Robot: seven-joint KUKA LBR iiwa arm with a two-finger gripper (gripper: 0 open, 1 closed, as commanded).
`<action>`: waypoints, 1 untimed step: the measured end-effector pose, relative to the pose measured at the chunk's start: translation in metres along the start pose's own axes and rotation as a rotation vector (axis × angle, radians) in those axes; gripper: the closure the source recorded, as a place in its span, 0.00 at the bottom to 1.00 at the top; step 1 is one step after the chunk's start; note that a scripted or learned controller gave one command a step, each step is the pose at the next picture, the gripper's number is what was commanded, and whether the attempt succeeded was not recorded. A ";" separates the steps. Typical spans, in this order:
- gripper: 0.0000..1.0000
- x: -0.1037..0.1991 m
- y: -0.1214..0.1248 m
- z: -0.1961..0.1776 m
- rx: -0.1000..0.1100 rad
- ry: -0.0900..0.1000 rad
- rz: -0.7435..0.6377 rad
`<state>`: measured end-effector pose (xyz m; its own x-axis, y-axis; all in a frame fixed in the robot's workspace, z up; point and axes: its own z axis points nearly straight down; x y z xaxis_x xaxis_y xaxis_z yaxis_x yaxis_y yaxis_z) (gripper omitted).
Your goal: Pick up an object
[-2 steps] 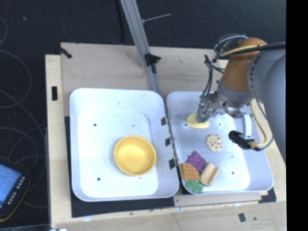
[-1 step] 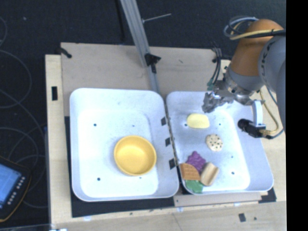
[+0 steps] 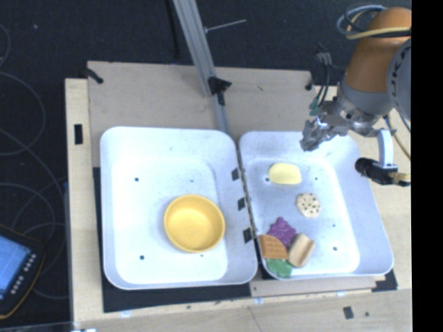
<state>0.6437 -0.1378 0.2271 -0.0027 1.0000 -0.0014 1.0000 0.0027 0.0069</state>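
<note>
My gripper (image 3: 311, 140) hangs over the far edge of the right bin (image 3: 360, 206), up and to the right of a pale yellow oval piece (image 3: 284, 174). A round speckled cookie (image 3: 309, 205) lies in the middle of that bin. At its near left corner sit a purple grape bunch (image 3: 281, 228), a tan bread roll (image 3: 301, 250), an orange waffle-like piece (image 3: 273, 247) and a green item (image 3: 280, 268), crowded together. A yellow bowl (image 3: 194, 223) stands in the left bin (image 3: 138, 158). Nothing shows between my gripper's fingers.
A slanted metal pole (image 3: 197, 43) rises from the back of the bench between the bins. The divider between the bins (image 3: 241, 199) carries small black clips. A screen device (image 3: 14, 265) lies off the bench at the lower left.
</note>
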 end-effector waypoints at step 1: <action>1.00 -0.009 0.003 -0.061 -0.002 -0.001 -0.001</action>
<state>0.6462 -0.1472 0.2877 -0.0033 1.0000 -0.0020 1.0000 0.0033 0.0085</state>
